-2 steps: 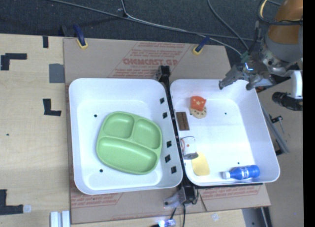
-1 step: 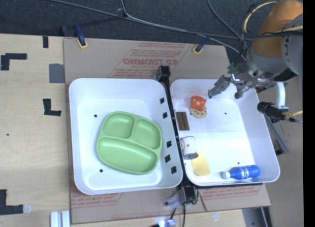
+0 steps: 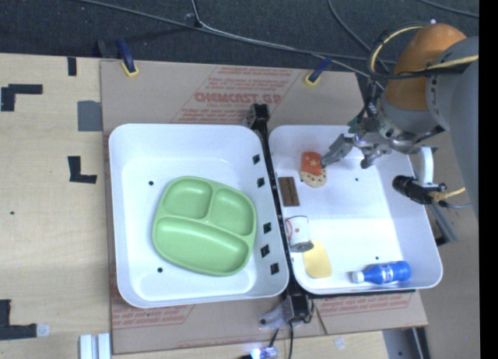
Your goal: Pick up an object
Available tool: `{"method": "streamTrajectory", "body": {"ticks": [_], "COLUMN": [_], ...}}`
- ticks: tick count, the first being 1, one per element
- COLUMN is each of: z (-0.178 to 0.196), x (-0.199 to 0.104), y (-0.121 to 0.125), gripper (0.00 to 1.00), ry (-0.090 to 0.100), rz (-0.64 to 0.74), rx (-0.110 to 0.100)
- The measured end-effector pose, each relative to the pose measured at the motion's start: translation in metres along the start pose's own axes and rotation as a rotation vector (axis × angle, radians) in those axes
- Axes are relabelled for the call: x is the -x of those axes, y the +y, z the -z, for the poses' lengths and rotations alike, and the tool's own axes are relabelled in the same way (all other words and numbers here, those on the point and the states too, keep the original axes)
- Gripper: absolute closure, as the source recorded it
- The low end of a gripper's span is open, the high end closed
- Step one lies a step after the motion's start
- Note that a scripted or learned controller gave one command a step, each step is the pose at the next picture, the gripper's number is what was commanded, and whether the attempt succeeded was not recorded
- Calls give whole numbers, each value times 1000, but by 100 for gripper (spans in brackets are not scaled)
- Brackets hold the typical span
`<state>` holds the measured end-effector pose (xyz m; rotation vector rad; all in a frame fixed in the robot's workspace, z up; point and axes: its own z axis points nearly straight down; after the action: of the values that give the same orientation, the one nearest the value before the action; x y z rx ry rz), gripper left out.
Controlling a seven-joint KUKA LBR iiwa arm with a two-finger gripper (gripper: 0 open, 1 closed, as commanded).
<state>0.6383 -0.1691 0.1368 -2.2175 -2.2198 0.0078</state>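
My gripper (image 3: 352,154) hangs over the upper part of the right bin (image 3: 366,209), its two fingers spread open with nothing between them. Just left of the fingertips lies a small red and tan object (image 3: 312,168), close to them but apart. A blue bottle (image 3: 382,273) lies on its side at the bin's front right. A pale yellow piece (image 3: 317,261) rests near the front left, with a small white and clear object (image 3: 298,230) just above it.
The left bin (image 3: 132,163) holds a green divided plate (image 3: 205,225). A black divider strip (image 3: 268,194) runs between the bins. Both bins sit on a cardboard sheet (image 3: 233,93). The arm's orange band (image 3: 424,61) rises at the upper right.
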Motion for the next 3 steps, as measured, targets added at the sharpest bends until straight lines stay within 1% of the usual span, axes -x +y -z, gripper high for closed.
{"method": "streamTrajectory", "body": {"ticks": [1, 2, 3], "z": [-30, -18, 30], "x": [-1, -5, -4], "y": [5, 7, -1], "gripper": [0, 100, 100], "ry": [0, 11, -1], "rz": [3, 6, 0], "rx": [15, 15, 10]}}
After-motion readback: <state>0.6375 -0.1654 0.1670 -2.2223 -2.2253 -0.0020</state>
